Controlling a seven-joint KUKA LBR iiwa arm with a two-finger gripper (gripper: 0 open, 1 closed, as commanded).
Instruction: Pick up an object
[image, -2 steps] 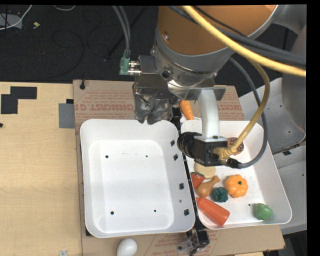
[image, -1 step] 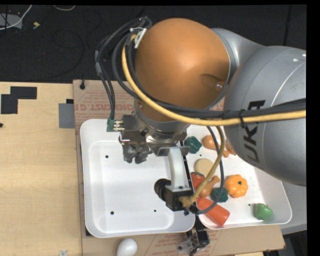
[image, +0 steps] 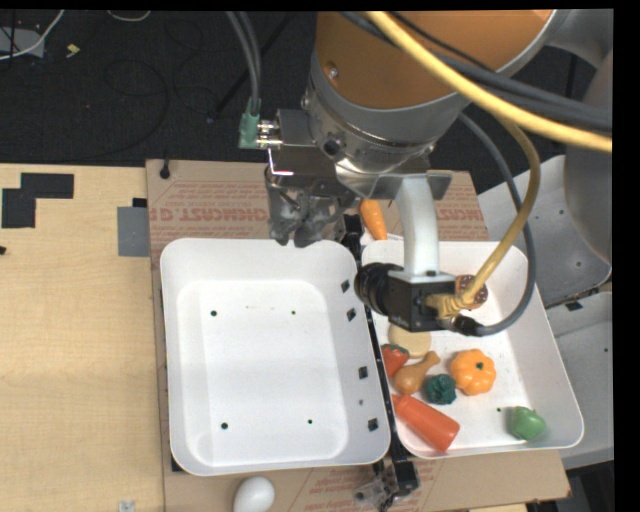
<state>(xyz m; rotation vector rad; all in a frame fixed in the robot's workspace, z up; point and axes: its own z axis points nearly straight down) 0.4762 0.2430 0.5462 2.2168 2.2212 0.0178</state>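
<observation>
Left bin (image: 190, 300) open; toys (image: 440, 385) crowd right

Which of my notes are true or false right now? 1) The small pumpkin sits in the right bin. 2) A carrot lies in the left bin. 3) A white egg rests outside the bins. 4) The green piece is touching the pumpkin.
1) True: the small pumpkin sits in the right bin.
2) False: the carrot lies in the right bin, not the left bin.
3) True: the white egg rests below the left bin.
4) False: the green piece lies apart, near the corner.
</observation>
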